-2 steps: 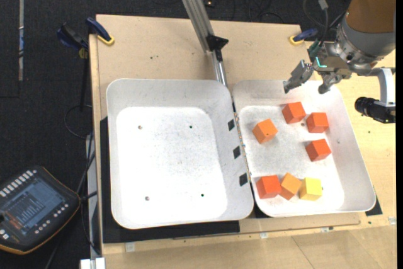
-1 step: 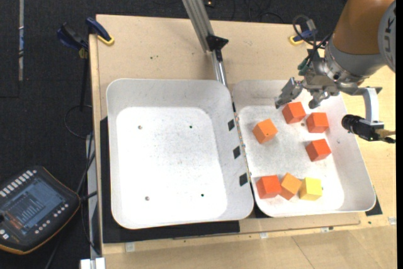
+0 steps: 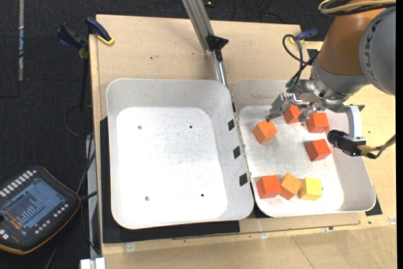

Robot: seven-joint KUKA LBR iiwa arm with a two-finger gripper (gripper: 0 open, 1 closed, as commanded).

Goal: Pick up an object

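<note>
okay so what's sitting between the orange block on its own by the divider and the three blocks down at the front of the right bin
Nothing: in the camera view, bare white bin floor separates the lone orange block from the front row.

Both bins, the left bin (image 3: 167,148) and the right bin (image 3: 352,195), looked like matt white plastic with faint speckling, on a pale wooden-looking bench (image 3: 157,47), while the arm's orange band (image 3: 346,41) shone glossy and smooth.
</note>
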